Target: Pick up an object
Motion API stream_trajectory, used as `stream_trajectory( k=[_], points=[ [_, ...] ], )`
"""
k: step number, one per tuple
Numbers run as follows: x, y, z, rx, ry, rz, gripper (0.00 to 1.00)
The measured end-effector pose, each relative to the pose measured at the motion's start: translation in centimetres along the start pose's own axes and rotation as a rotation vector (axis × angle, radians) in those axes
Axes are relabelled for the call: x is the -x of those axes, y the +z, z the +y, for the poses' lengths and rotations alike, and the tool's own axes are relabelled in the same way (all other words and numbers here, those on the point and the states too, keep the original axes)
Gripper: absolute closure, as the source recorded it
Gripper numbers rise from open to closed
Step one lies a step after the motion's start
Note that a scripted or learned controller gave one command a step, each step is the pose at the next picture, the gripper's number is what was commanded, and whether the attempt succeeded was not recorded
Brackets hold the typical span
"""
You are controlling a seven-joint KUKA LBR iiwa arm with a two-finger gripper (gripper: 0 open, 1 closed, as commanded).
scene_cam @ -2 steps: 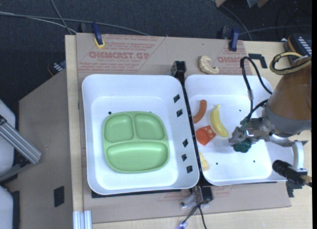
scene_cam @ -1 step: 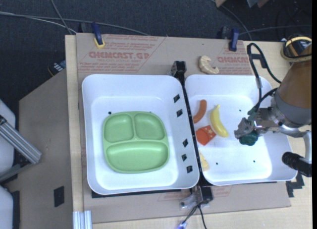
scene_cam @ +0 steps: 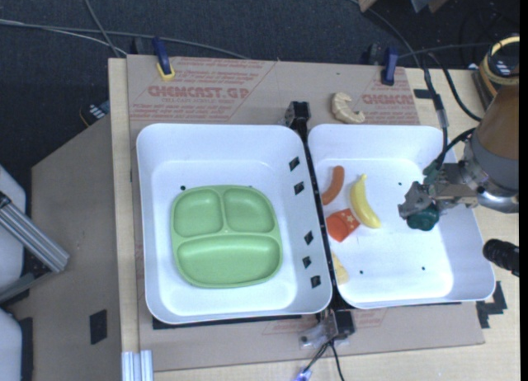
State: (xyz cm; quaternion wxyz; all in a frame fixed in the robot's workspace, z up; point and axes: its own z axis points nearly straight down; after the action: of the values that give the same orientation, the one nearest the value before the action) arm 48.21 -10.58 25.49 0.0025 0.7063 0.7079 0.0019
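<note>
The right bin (scene_cam: 388, 150) holds an orange-red sausage (scene_cam: 332, 184), a yellow banana (scene_cam: 364, 201), a red chunk (scene_cam: 342, 224) and a small pale piece (scene_cam: 339, 270) near its left wall. My gripper (scene_cam: 419, 209) hangs over the right side of this bin, reaching in from the right. A dark teal object (scene_cam: 425, 221) sits right at the gripper's tip, partly hidden by it. Whether the teal object is in its grip or lies on the bin floor under it cannot be made out.
The left bin (scene_cam: 157, 157) holds a green divided plate (scene_cam: 225, 235). A beige object (scene_cam: 347, 107) lies on the cardboard behind the right bin. Clamps and cables stand along the board's far edge. Bare white floor lies in the right bin's lower middle.
</note>
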Motion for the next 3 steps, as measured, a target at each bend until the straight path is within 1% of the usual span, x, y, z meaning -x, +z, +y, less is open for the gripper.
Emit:
stream_trajectory(
  k=[1,2,3],
  points=[
    [0.0,-4.9,0.2,0.001,0.0,0.0,1.0],
    [-4.7,-4.4,1.9,-0.004,-0.004,0.002,1.0],
    [-8.9,-2.1,4.9,-0.006,-0.003,0.002,1.0]
  ],
)
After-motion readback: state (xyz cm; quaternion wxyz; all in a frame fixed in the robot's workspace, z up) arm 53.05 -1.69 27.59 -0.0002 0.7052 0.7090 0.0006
